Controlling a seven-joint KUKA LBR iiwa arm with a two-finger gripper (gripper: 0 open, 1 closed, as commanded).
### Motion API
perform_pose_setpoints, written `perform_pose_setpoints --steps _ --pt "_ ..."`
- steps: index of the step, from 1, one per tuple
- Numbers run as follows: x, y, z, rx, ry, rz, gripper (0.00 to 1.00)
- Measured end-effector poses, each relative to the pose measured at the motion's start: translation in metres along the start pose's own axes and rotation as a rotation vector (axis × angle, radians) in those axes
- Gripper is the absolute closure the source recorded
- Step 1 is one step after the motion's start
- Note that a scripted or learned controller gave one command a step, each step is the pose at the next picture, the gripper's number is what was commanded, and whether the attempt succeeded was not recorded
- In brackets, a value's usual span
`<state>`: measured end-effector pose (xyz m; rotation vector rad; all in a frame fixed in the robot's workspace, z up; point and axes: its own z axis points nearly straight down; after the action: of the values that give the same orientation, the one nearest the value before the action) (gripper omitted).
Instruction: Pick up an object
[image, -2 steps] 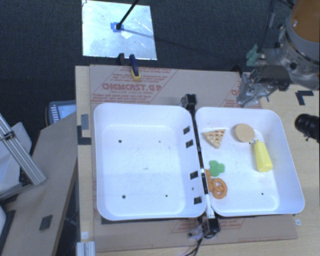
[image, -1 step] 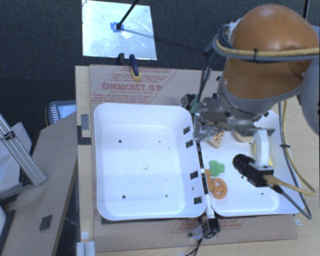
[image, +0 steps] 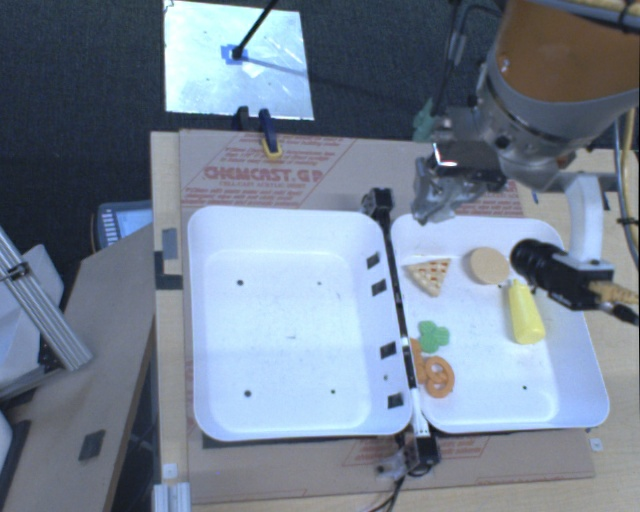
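The approach step is judged to be in hand: the pincer (image: 437, 205) is poised above the far rim of the right bin (image: 575, 400); whether it is apart or together cannot be told. A descent onto one object is called for next. Held in that bin are a waffle wedge (image: 430, 275), tan disc (image: 488, 265), yellow bottle (image: 523, 313), green piece (image: 433, 336) and pretzel (image: 437, 375).

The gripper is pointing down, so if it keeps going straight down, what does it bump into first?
Probably the white floor of the right bin near its back edge. The gripper hangs over that corner, and the closest toy, the waffle wedge, lies a bit nearer the camera. Depth is hard to judge from this slanted view.
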<state>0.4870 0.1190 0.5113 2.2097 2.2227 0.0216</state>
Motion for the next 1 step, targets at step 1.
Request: perform_pose_setpoints --steps 1 --pt "0.0511 -0.0005 -0.0071 0.011 -0.002 -0.003 1.00"
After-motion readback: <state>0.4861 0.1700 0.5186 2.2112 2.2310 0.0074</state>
